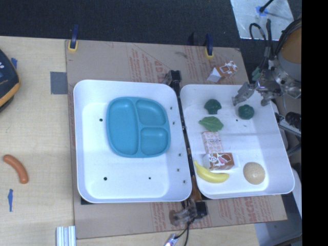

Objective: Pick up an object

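Banana (210, 173) lies at six o'clock; gripper (254, 94), jaws apart, hovers at one o'clock and should centre over the broccoli (246, 111) before descending.

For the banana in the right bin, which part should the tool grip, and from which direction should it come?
Grip the banana across its thick middle, coming from straight above. It lies flat and curved near the front-left of the right bin, its left tip close to the bin wall, and the snack packet lies right behind it. The fingers would probably best close across the narrow width, at a right angle to its length.
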Controlling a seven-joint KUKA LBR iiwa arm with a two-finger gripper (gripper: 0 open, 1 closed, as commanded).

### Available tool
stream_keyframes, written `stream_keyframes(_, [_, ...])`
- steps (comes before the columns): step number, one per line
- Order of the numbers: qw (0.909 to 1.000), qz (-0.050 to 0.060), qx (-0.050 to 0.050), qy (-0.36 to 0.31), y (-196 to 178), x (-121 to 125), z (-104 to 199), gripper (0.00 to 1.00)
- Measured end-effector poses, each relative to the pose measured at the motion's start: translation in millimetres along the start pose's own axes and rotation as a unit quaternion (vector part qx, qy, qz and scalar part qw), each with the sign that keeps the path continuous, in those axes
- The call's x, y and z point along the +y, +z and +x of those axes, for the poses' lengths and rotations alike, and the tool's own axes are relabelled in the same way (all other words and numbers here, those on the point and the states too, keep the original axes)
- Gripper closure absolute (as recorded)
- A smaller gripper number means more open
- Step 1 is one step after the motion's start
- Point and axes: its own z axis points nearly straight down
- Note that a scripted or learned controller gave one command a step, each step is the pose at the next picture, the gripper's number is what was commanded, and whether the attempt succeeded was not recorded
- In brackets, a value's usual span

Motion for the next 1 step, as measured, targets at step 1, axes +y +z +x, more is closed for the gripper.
stream_keyframes(1, [1.0000, 0.001, -0.001, 0.000, 64.9, 15.5, -43.2, 0.00])
